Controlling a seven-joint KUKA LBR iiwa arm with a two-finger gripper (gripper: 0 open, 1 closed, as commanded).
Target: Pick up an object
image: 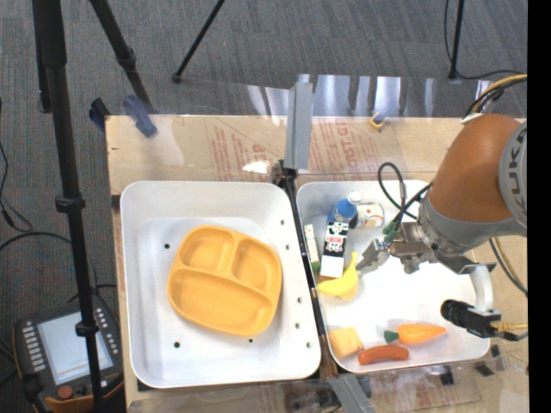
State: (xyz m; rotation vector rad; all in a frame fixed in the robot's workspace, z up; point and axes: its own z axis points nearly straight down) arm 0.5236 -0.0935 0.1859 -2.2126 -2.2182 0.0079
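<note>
Camera view, single frame. We log contents from the near edge of the table (215, 149) outward.

Nearest in the right bin (413, 304), along its front wall: a red sausage-shaped piece (383, 354), an orange carrot (420, 333) just behind it and close to it, and a pale yellow block (346, 342) to their left near the divider between bins.

Left bin (151, 239): one yellow divided plate (225, 279) with three compartments, lying flat at the middle of the bin, apart from everything else.

Mid right bin: a yellow banana (340, 284) sits by the divider. Touching it from behind is a small black-and-white carton (335, 239), with a narrow pale item (312, 246) at its left. We cannot resolve what that item is.

The pincer (377, 253) sits low over the bin floor, just right of the banana and carton. Nothing is visible between its tips. Whether it is spread or closed, we cannot tell; the tip is small and partly masked by cabling.

Behind it, the grey wrist and orange band of the arm (473, 188) enter from the right.

Farthest in the right bin: a blue-capped object (347, 211) and a small white container (370, 215), side by side near the back wall.
</note>
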